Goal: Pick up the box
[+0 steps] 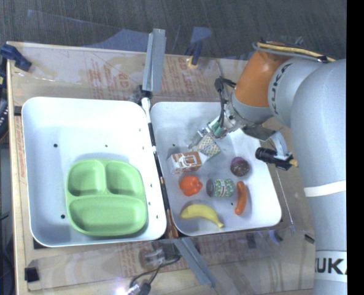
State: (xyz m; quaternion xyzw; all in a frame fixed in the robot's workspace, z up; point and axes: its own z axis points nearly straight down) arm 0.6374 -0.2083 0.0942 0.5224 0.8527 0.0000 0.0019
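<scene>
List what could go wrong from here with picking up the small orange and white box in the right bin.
1. The gripper sits over a small patterned packet rather than the orange and white box, so it may take the wrong thing.
2. The box touches or nearly touches the packet, and a red round fruit lies close below; a descent there could knock them.
3. The box lies near the right white bin's left wall, leaving little finger room.

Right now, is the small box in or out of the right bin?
In. The box lies on the floor of the right bin, left of centre, just above the orange pepper. The end effector is beside it, upper right.
</scene>
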